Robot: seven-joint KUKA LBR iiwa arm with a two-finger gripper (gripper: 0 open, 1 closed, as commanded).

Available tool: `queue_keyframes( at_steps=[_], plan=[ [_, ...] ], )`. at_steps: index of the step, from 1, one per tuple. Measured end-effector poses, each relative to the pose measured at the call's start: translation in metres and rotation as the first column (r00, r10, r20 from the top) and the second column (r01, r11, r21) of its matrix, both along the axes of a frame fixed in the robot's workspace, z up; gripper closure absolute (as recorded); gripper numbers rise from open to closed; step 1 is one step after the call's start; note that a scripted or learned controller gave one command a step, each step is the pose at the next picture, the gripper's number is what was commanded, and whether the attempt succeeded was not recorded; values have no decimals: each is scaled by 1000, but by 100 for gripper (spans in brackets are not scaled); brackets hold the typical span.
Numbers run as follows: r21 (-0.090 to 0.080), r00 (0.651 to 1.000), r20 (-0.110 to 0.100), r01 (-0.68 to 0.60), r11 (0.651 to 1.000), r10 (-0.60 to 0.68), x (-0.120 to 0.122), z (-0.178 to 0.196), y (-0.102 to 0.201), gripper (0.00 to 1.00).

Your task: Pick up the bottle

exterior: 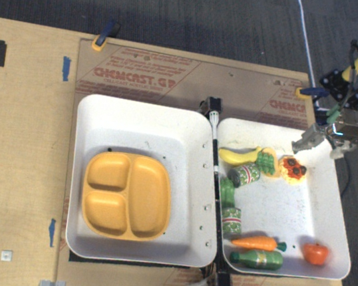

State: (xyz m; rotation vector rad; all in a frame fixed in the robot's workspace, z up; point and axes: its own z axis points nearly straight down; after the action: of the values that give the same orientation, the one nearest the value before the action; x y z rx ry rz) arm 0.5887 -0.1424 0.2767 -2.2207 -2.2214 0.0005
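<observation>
A dark green bottle (256, 258) with a red label lies on its side at the front of the right bin (337, 204), just below a carrot (254, 242). A second green bottle (228, 204) lies lengthwise along that bin's left wall. My gripper (317, 147) hangs over the bin's back right corner, far from both bottles. It is open, its fingers (301, 142) spread apart with nothing between them.
The right bin also holds a banana (237, 156), a green-and-red can (245, 175), a green toy (267, 163), a pizza slice (293, 169) and a tomato (315, 253). A yellow divided plate (127, 195) sits in the left bin (102, 120).
</observation>
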Motion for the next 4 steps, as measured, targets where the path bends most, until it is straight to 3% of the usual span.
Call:
queue_keyframes(
  at_steps=[1, 2, 3, 4],
  plan=[
    [-1, 1000, 3, -1, 1000, 1, 1, 10, 0, 100],
    [-3, 864, 2, -503, 864, 503, -38, 203, -35, 100],
    [-3, 864, 2, -503, 864, 503, -38, 203, -35, 0],
    [-8, 864, 6, -503, 864, 503, -37, 214, -35, 100]
  ],
)
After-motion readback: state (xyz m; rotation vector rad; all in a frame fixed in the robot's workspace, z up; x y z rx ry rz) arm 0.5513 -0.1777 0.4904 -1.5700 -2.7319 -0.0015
